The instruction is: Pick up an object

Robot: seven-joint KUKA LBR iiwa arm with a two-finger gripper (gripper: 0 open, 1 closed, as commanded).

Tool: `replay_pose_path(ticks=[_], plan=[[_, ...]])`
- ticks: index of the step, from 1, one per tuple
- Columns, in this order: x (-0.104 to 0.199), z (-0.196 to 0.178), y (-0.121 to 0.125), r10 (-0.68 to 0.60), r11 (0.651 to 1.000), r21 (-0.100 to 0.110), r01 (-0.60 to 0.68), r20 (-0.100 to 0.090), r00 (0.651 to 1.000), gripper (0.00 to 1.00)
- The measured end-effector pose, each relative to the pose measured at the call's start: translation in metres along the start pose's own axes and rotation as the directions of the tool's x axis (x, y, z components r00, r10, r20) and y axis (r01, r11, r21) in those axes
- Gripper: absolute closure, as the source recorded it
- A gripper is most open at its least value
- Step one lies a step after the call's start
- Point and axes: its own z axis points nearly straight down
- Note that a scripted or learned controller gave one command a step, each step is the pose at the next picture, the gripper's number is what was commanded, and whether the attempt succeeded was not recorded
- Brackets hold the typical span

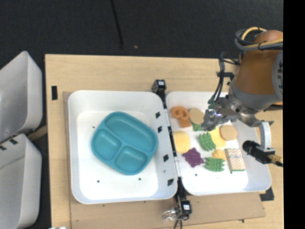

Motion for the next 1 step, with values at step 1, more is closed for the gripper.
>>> replay_pose_path(ticks=[1], plan=[[0.0558,0.0119,-0.0090,0.000,1.000,0.001,0.000,0.000,1.000,1.00]])
